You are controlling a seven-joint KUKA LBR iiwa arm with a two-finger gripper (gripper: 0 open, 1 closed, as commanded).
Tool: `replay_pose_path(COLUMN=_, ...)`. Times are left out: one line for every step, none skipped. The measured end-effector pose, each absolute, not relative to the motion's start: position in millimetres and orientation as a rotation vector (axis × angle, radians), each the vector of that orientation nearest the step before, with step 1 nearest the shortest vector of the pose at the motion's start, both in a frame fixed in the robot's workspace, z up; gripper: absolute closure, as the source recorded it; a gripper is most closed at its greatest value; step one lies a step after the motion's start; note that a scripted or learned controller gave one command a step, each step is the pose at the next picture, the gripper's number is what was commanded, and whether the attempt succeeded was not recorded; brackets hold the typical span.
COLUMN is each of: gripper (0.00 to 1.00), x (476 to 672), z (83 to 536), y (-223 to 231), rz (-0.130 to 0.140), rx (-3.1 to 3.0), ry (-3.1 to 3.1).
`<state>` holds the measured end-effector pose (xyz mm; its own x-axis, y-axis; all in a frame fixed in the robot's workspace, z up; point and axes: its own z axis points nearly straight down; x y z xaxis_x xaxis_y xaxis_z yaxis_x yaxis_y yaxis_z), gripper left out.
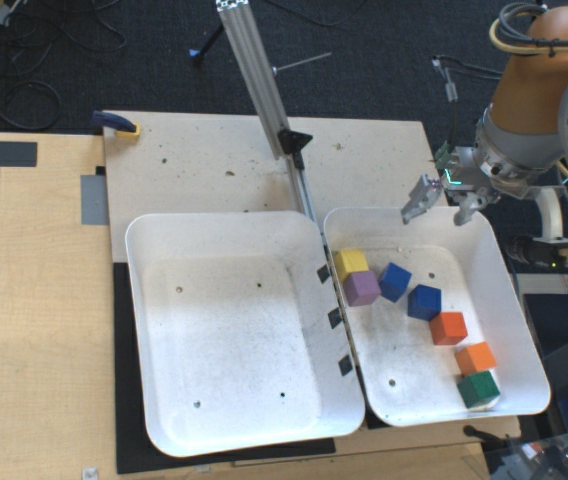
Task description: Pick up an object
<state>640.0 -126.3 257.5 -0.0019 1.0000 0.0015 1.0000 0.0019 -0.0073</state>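
Claw (442, 206) spread wide, holding nothing | above right bin (504, 268) far rim | arm cropped at frame's right

The two shallow white plastic bins (226, 230) look smooth and a bit shiny, with small dark specks on the floors. The small coloured cubes (424, 301) look matt, maybe foam or wood; it is hard to tell. The pale wooden board (24, 298) shows a light grain. The long ribbed silver metal bar (259, 73) looks dull. The dark floor (114, 38) looks like rough carpet.
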Motion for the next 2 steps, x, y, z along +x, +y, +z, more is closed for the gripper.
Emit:
replay_pose_path(gripper=0.0, x=640.8, z=259.8, y=-126.2, rz=0.003, rx=-2.216, ry=-2.223)
replay_pose_path(gripper=0.0, x=647.6, z=211.1, y=-129.1, rz=0.008, rx=-2.215, ry=-2.22)
